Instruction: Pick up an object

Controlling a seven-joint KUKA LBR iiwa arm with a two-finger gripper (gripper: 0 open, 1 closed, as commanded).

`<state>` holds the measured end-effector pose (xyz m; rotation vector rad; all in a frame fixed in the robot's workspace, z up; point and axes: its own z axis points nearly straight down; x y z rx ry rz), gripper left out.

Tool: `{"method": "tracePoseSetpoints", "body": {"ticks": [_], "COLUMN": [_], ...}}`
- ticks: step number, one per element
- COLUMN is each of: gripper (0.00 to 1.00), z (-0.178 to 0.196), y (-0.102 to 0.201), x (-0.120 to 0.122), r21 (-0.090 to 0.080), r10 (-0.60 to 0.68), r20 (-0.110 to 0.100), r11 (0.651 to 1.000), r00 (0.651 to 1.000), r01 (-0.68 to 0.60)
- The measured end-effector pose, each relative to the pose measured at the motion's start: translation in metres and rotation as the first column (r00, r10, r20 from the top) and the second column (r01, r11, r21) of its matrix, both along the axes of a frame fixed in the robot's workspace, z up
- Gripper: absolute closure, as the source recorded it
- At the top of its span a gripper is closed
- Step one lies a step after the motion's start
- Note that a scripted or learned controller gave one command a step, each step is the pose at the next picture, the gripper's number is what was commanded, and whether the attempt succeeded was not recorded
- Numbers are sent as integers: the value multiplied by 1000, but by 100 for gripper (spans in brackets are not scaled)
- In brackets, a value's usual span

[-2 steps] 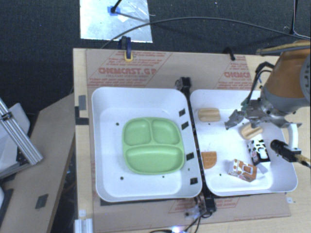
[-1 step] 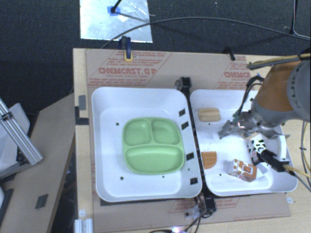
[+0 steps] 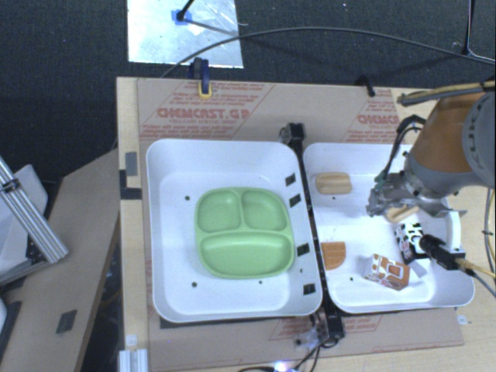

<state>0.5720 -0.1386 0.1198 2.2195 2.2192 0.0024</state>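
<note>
Tan block [image 3: 401, 212] under the gripper [image 3: 385, 205], mid right bin [image 3: 350, 301].
I cannot tell how the gripper stands. Descend squarely over the block, clear of the black-and-white piece [image 3: 410, 237] just beside; the bread-like piece [image 3: 333, 183] lies farther left.

- my arm [image 3: 465, 142] is grey, with an orange band above the wrist
- both bins [image 3: 167, 231] are plain white
- the divided plate [image 3: 244, 232] in the left bin is pale green
- tan bread-like block [image 3: 333, 183]
- orange-brown wedge [image 3: 333, 255]
- small box [image 3: 389, 271] patterned brown and white
- black-and-white patterned piece [image 3: 409, 237]
- the board [image 3: 256, 107] under the bins is tan with red lettering
</note>
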Motion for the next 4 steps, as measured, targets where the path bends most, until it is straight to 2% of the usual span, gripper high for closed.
{"method": "tracePoseSetpoints", "body": {"ticks": [2,3,4], "gripper": [100,100,100], "z": [99,152,135], "y": [-5,-5,43], "x": [20,22,17], "r21": [-1,0,2], "r10": [5,5,9], "r20": [4,3,-2], "r11": [1000,1000,1000], "r00": [1000,1000,1000], "r01": [-5,-5,-9]}}
